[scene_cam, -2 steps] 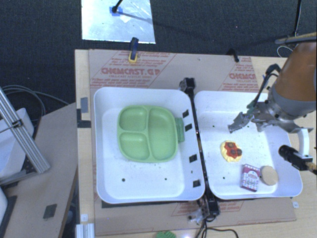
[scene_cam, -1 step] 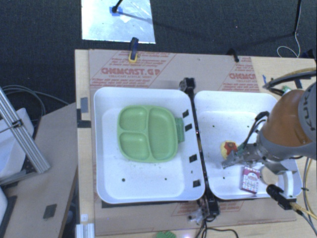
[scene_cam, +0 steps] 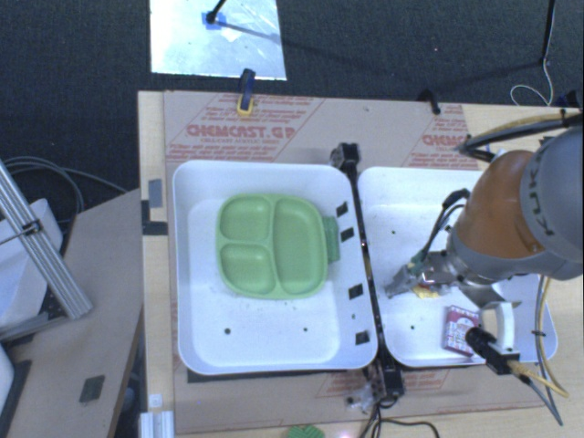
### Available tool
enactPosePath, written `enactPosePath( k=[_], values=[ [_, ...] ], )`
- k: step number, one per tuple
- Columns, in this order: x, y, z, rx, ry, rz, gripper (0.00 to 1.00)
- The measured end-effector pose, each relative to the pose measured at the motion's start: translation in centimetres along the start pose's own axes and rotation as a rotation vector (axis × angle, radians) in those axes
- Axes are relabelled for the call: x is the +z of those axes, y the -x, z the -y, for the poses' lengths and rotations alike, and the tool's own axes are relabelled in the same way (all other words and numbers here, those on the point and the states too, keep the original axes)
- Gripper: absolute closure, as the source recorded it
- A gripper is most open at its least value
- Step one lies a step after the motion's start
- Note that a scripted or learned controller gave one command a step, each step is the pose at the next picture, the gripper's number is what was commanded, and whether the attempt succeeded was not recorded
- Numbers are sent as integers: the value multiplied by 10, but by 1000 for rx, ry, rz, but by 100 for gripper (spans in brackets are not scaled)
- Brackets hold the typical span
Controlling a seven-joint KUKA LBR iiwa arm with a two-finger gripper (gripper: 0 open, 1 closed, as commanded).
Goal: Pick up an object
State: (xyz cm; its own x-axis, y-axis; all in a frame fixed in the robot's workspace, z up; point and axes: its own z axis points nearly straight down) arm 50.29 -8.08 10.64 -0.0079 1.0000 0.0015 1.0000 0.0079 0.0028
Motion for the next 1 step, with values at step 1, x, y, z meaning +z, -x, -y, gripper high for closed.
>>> enactPosePath(
  k=[1],
  values=[
    [2,58,-60,8,5,6,0]
  ],
)
